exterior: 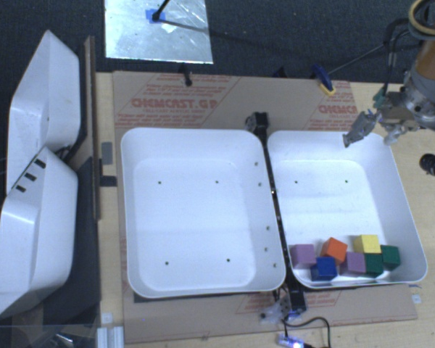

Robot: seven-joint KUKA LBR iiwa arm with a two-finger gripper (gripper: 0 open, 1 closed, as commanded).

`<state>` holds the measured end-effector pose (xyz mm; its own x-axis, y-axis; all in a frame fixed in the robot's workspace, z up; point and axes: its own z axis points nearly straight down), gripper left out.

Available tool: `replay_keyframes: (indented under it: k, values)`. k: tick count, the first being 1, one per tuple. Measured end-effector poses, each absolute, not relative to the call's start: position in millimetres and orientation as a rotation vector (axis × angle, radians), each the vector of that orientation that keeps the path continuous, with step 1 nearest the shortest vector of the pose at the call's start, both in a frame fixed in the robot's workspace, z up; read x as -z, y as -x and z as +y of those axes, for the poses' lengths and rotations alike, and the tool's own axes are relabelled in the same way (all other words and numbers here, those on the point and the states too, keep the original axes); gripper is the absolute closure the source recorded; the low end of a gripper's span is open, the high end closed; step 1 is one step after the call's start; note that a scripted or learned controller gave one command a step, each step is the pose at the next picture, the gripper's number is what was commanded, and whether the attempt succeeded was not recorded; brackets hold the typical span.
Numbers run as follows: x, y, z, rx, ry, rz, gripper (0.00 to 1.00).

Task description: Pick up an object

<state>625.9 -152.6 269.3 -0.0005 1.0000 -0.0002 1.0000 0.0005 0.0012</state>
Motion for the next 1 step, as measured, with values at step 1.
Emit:
replay_keyframes:
  k: [1]
  values:
    - [-210.3,-561.7,-62.9,0.002,-2.217,2.232,0.0]
